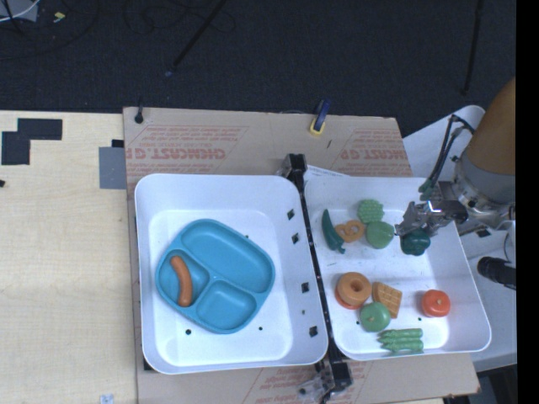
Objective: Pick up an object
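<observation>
Bean pod (pixel 401 340) up front is safe, but the hand (pixel 418 222), grip state unclear, hovers over a dark green piece (pixel 414 244) crowded by veggies, so it'll probably slip.

Even bright overhead light, soft shadows, slight blur, dark background

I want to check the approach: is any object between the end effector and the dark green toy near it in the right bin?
Nothing visible stands between them. The end effector is right above the dark green toy, with the light green ball beside it on the left.
</observation>
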Motion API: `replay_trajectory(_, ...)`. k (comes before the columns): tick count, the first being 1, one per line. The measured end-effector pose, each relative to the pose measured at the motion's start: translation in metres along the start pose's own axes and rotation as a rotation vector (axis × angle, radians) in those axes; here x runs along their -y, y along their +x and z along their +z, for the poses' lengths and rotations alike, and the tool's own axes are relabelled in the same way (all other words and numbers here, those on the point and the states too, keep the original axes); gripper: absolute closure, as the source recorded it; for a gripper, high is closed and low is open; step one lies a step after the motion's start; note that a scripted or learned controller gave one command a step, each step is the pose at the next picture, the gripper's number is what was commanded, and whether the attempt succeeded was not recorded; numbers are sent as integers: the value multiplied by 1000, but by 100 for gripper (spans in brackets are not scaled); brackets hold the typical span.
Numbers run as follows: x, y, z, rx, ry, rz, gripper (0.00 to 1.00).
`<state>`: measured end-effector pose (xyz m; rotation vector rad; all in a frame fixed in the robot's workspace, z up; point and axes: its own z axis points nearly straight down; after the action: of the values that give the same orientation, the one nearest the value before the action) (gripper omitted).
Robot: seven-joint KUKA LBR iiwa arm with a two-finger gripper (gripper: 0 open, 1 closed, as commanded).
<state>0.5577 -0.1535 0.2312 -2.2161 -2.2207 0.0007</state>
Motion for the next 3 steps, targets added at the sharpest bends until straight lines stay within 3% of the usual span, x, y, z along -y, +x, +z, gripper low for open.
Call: replay_trajectory(3, 43, 166, -6, 0, 2, -3, 100)
